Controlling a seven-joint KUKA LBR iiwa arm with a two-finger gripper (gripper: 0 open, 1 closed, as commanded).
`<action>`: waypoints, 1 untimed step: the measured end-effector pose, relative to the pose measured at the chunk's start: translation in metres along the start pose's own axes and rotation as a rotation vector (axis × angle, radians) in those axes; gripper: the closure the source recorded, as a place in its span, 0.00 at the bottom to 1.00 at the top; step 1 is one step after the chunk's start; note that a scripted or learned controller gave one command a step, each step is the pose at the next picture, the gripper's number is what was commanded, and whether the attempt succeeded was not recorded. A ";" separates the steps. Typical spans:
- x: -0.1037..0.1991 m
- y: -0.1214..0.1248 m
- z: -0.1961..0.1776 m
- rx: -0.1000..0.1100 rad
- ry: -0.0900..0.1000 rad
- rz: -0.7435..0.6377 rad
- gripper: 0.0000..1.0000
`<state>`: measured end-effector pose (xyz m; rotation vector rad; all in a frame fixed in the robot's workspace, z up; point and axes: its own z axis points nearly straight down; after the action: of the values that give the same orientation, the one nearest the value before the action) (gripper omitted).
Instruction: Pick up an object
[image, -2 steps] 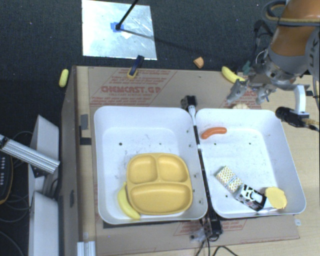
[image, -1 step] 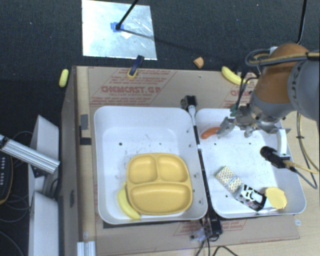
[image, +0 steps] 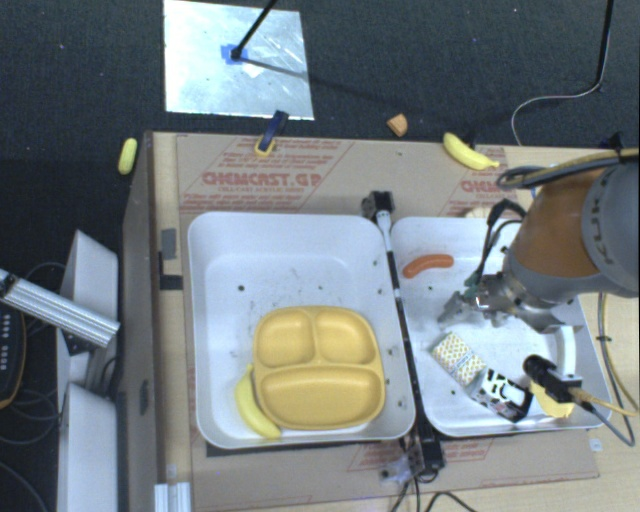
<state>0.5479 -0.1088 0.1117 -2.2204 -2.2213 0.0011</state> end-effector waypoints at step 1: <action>-0.052 -0.053 0.022 -0.016 -0.002 -0.001 0.00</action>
<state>0.4948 -0.1608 0.0898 -2.2289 -2.2309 -0.0137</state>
